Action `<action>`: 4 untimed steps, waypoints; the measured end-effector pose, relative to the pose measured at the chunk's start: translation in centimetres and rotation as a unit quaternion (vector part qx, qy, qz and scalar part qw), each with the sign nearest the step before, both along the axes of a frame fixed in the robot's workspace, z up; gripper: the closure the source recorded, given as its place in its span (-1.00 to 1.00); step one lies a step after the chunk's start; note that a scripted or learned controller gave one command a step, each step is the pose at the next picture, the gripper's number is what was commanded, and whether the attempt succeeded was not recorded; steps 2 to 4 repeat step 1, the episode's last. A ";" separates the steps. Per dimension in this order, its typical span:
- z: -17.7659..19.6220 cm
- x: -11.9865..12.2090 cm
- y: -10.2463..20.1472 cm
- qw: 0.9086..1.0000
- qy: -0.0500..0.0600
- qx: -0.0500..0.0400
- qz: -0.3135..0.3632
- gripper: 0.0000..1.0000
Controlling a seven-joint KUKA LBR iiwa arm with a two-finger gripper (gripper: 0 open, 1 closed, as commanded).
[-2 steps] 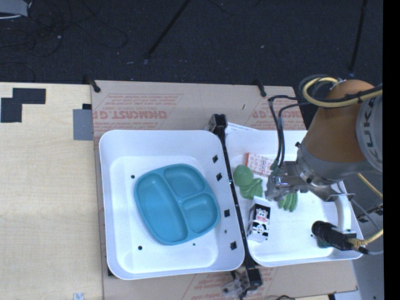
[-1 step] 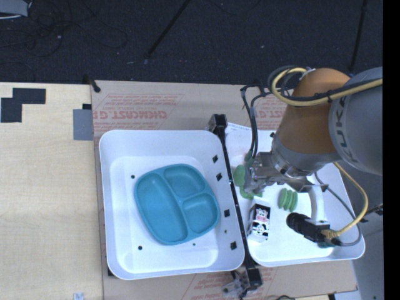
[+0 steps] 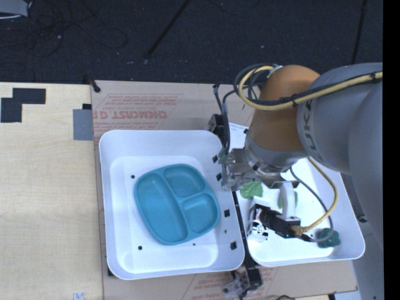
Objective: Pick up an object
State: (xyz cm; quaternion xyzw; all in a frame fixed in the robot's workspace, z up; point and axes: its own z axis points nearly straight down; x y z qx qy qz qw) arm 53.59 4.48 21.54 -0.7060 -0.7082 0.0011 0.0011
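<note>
At the near edge of the worktop [image 3: 50,230], the right bin [image 3: 350,249] holds a teal object [image 3: 327,236] in its near right corner and a green item [image 3: 251,189] by its left wall. The claw [image 3: 240,180] sits low above that green item; whether it is open or closed cannot be told. The step appears to be descent; next, closing and lifting. Beside it, the left bin [image 3: 119,161] carries a blue divided plate [image 3: 177,202].
</note>
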 end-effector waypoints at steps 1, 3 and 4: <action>0.3 0.1 5.7 1.000 0.000 0.000 0.001 1.00; 0.3 0.1 5.7 1.000 0.000 0.000 0.001 1.00; 0.3 0.1 5.7 1.000 0.000 0.000 0.001 1.00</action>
